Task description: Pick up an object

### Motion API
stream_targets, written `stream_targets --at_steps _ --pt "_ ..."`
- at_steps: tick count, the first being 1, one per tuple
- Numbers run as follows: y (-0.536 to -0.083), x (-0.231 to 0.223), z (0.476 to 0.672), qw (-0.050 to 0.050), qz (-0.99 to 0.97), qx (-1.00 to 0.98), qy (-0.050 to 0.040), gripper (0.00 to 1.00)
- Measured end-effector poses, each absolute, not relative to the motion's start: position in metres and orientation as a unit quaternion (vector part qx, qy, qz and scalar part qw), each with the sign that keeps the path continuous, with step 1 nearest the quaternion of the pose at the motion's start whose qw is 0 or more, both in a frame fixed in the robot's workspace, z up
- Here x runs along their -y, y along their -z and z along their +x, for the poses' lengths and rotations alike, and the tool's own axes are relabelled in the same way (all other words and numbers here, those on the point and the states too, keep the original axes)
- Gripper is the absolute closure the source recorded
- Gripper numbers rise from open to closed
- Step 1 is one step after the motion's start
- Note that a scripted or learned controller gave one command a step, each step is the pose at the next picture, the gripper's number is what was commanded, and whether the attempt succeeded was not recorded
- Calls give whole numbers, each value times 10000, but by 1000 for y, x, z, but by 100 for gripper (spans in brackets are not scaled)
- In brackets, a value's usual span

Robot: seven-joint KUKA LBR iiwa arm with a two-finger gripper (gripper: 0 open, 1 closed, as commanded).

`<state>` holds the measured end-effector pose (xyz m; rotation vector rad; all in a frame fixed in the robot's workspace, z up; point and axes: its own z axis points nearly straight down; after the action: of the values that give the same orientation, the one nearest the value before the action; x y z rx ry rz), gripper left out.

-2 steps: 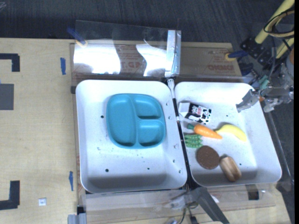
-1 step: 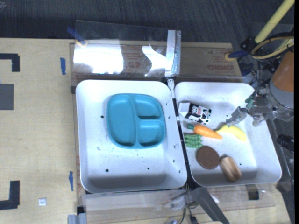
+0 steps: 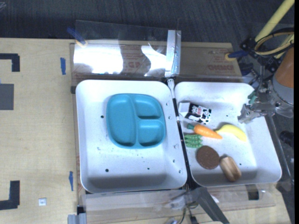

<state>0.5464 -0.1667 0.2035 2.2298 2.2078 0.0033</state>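
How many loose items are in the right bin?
5, clustered mid-bin: a black-and-white card at the left, a carrot below it, a banana to its right, a brown disc and a bread roll toward the near edge. None seem hidden.

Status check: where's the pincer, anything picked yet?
Pincer over right white bin's far edge, nothing visibly held. Yellow toy banana nearest. Orange toy carrot touching it.

Bright, even overhead light; strong glare whitens the clear plastic sheet behind the bins, and the picture's slightly soft.
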Motion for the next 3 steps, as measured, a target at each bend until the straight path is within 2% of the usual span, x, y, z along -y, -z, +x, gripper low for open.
stream_targets --at_steps 1,2,3 --pt "-203 167 546 14 7107 -7035 -8 0" --pt "-95 201 592 10 6326 -7745 -9 0" --pt "-87 186 545 16 6181 -7861 -12 0"
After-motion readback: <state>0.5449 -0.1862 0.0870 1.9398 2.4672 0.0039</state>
